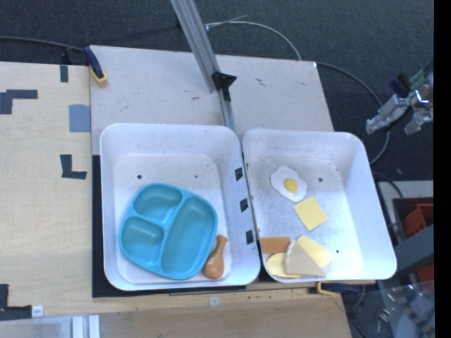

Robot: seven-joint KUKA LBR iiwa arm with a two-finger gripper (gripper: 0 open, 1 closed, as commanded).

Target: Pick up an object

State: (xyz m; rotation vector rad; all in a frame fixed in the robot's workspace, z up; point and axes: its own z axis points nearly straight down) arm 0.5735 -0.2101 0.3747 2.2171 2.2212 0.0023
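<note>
- Writing and labels: no brand name or readable lettering on any item; the only markings are dark tape pieces (69,166) and a grey patch (79,117) on the wooden bench top (42,210) at the left.
- Gripper (398,111): at the far right of the view, above the dark floor, outside both bins and well apart from every object. It touches nothing and nothing lies between its fingers. The shape is small and blurred, so how far it stands open cannot be told.
- Left bin (169,136): shallow, white. Holds a blue divided plate (169,229) with three compartments, lying flat in the near half. A tan drumstick-shaped toy (216,259) lies just beside the plate's near right edge, against the bin's right wall.
- Right bin (352,189): shallow, white, set edge to edge with the left bin.
- Fried egg toy (288,184): white with a yellow yolk, in the middle of the right bin toward its far side.
- Yellow square slice (310,213): flat, cheese-like, just beside the egg on its near side, apart from it.
- Orange-brown block (275,245): at the near left of the right bin.
- Pale wedge (304,259): resting on yellow pieces (318,253) in the near left corner, touching the orange-brown block's side.
- Metal rail (194,30): runs at a slant from the top edge down to a black bracket (223,81) beyond the bins.
- Yellow-tipped clamp (95,65): at the bench's far left corner.
- Cables (282,37): loop across the dark floor beyond the bench.
</note>
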